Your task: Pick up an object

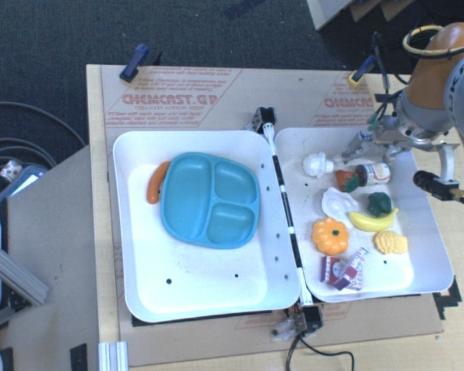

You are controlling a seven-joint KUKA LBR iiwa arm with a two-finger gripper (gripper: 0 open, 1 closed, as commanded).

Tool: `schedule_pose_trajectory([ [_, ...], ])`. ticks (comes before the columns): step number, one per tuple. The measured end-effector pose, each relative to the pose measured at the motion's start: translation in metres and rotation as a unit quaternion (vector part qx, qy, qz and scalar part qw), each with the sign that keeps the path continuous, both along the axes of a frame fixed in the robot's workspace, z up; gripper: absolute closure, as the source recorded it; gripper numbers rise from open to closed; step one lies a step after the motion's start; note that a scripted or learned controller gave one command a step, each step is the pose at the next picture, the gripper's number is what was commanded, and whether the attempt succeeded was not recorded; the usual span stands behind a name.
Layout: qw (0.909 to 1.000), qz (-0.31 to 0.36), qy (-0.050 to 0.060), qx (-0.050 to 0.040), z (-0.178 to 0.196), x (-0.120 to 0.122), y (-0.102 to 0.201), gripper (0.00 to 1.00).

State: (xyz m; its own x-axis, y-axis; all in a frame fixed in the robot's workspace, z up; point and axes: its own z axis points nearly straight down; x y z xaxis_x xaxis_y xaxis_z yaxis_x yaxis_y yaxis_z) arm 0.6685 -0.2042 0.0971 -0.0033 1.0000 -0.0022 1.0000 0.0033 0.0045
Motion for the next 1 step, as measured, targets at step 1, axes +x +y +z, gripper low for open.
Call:
schedule_pose_trajectory([
  [1,1.0,-0.001,0.003,0.0017,-0.0123,-0.002,0.0343,0.0],
])
